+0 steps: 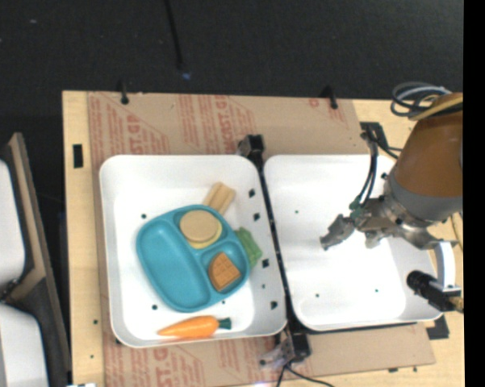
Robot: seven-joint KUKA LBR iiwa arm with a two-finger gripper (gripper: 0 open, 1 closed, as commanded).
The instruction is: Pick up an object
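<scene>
The left bin (121, 184) holds a blue divided tray (173, 268) with a round tan cracker (201, 226) and a brown waffle-like square (224, 271) resting in its compartments. A tan wooden block (220, 196) lies just behind the tray, a green piece (249, 246) peeks out at its right edge, and an orange carrot (192, 326) lies near the bin's front wall. My gripper (339, 234) hangs over the right bin (323, 297), well apart from all of these, with nothing visible between its fingers.
The arm's orange band and grey wrist (424, 176) cover the right bin's far right side. A black clamp (251, 146) sits at the top of the divider between the bins. Cardboard (186, 115) surrounds both bins.
</scene>
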